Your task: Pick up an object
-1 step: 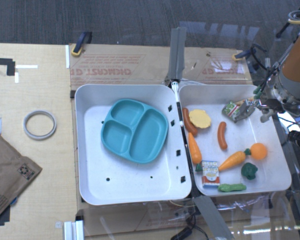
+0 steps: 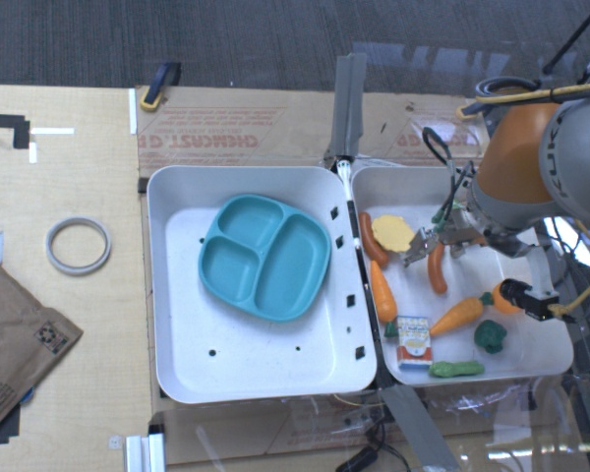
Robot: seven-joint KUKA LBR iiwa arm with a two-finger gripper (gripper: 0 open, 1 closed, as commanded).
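Over on the far left of the bench point(image 2: 69, 185) there's a roll of tape point(image 2: 79, 245) lying flat, and a cardboard box point(image 2: 15, 347) poking in from the bottom corner. Next along is the left bin point(image 2: 162, 293), with just a teal divided plate point(image 2: 265, 257) sitting roughly in the middle of it.

All the small stuff is in the right bin point(image 2: 521, 357). Along its left wall there's a brownish-red sausage point(image 2: 372, 236) with a yellow piece point(image 2: 393, 232) touching it, and below those a carrot point(image 2: 382, 293) lying lengthwise. Near the front edge sits a small carton point(image 2: 413, 340) and a green pea pod point(image 2: 455, 369) just beside it. An orange-red sausage point(image 2: 438, 268) lies about mid-bin, a second carrot point(image 2: 459, 315) is angled below it, and a bit of broccoli point(image 2: 490, 335) is off to its right.

The arm point(image 2: 531, 155) comes in from the right and dips into that bin, so the jaws are right down at the top end of the orange-red sausage, next to the yellow piece. Honestly can't tell from here whether the jaws are spread or closed, or whether they've actually got anything.
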